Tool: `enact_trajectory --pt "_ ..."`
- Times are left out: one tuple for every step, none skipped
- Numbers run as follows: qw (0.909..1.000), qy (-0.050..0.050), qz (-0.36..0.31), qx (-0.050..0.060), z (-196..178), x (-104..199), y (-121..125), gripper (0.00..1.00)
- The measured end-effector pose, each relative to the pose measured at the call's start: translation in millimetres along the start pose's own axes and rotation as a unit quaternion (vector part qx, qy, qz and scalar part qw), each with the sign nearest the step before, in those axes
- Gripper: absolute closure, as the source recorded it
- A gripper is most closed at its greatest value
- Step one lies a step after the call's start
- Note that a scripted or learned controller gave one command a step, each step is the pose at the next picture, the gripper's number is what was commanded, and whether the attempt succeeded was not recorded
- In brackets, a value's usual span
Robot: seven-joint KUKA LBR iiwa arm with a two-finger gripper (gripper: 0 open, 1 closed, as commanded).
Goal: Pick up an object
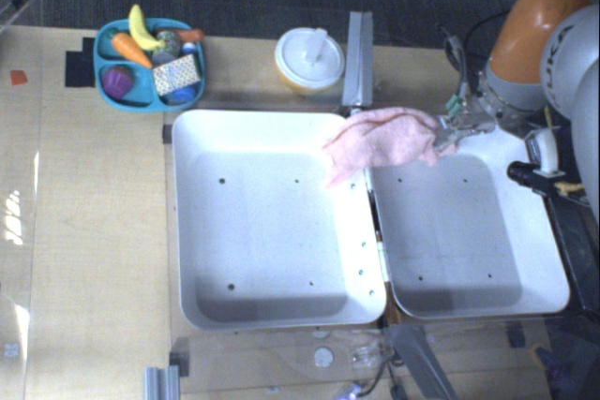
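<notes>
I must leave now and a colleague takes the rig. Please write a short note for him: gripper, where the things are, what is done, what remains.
Gripper: at the back edge of the right bin, shut on one end of the pink cloth.
Cloth: draped across the divide between both bins, the rest reaching over the left bin.
Done: cloth grasped.
Left: lift it fully clear; judge then whether the hold is secure.

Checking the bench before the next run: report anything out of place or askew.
The pink cloth is draped over the divide between the two bins, part in the left bin, part in the right bin, crumpled rather than flat. The gripper sits at its right end. Nothing else stands out.
</notes>
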State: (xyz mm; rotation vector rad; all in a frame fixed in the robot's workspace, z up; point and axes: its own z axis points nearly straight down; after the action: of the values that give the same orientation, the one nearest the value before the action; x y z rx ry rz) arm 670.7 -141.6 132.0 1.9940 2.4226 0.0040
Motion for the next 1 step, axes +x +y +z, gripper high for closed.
enact_trajectory --pt "0.9996 -0.001 -0.027 -0.001 -36.6 9.0 2.4 1.00"
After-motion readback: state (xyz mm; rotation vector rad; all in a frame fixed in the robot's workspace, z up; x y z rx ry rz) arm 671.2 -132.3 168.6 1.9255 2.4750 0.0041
